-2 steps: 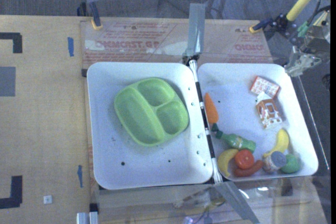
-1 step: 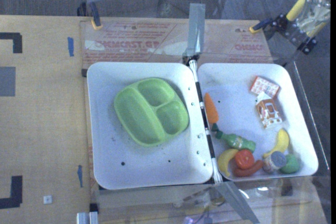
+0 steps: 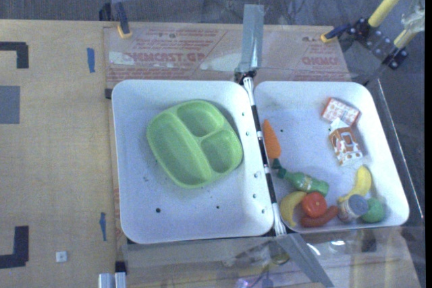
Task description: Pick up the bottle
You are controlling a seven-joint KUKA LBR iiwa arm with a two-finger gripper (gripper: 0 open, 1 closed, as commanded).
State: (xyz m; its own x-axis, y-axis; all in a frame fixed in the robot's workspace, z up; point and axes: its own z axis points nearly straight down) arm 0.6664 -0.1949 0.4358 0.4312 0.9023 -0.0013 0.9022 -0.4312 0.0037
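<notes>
Even, soft overhead light, faint shadows, slightly blurry picture, white bins (image 3: pixel 135 212) near washed out

pale grey part (image 3: pixel 416 13) | top-right edge | perhaps arm | too blurred to tell

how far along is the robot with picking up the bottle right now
Nothing looks done yet. The green bottle lies on its side in the right bin, between the carrot and the tomato, untouched. Nothing is in hand: no arm is over either bin. The whole job is left: reaching in from the right, lowering over the bottle, gripping it and lifting it clear.
</notes>
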